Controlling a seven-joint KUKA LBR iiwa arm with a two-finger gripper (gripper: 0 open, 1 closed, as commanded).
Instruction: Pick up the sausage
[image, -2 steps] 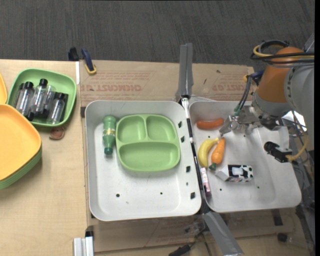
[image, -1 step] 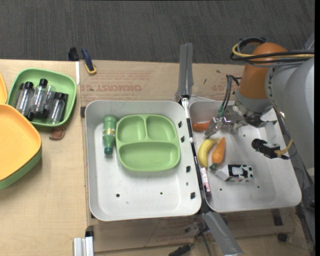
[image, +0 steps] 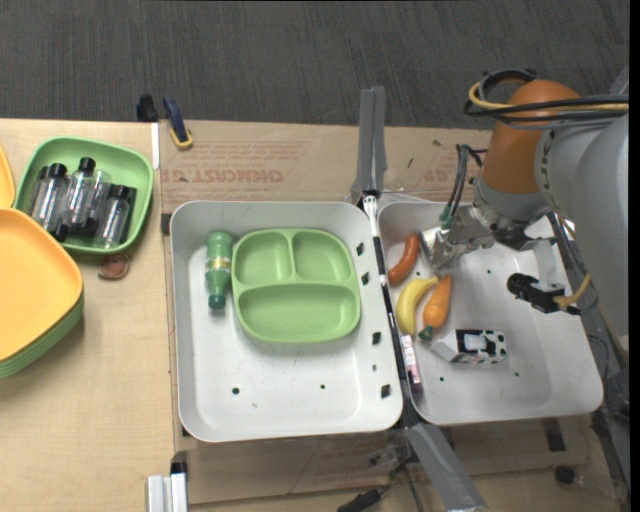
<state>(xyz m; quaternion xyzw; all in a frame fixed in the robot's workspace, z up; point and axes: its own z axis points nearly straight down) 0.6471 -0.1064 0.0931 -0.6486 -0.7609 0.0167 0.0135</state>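
The sausage (image: 403, 259), a reddish-orange curved piece, lies at the upper left of the right bin (image: 530, 395), close to the divider between the bins. My gripper (image: 441, 249) hangs just to the sausage's right, a short gap away and above the carrot's top end. Nothing shows held in it. The grey arm with its orange band (image: 520, 140) reaches in from the upper right.
A banana (image: 412, 304) and a carrot (image: 437, 303) lie side by side just below the sausage. A small carton (image: 478, 345) sits lower in the right bin. The left bin (image: 290, 390) holds a green divided plate (image: 296, 283) and a green bottle (image: 218, 267).
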